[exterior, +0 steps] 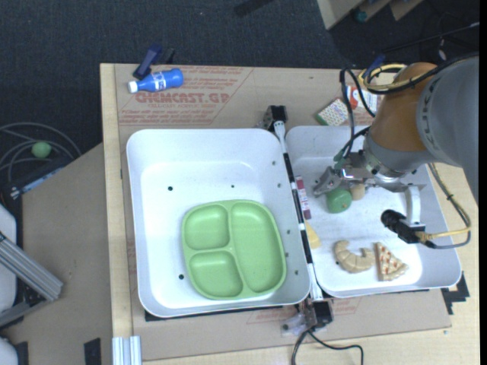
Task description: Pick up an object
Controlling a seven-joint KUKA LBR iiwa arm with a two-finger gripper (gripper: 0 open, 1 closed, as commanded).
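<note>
Gripper [335, 181] directly above green object [339, 201] in right bin [434, 276].

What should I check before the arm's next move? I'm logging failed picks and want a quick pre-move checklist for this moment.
1. Gripper is over the right bin: ok.
2. Gripper is lined up with a target: ok, it sits just above the green round object.
3. Object is between the fingers: cannot tell, the wrist hides the contact.
4. Neighbours are clear of the target: ok, the croissant and pizza slice lie apart nearer the front wall.
5. Cable near the arm is free of the toys: ok, it runs beside the pizza slice without touching it.
6. Green divided plate stays out of the path: ok, it lies in the left bin.
</note>
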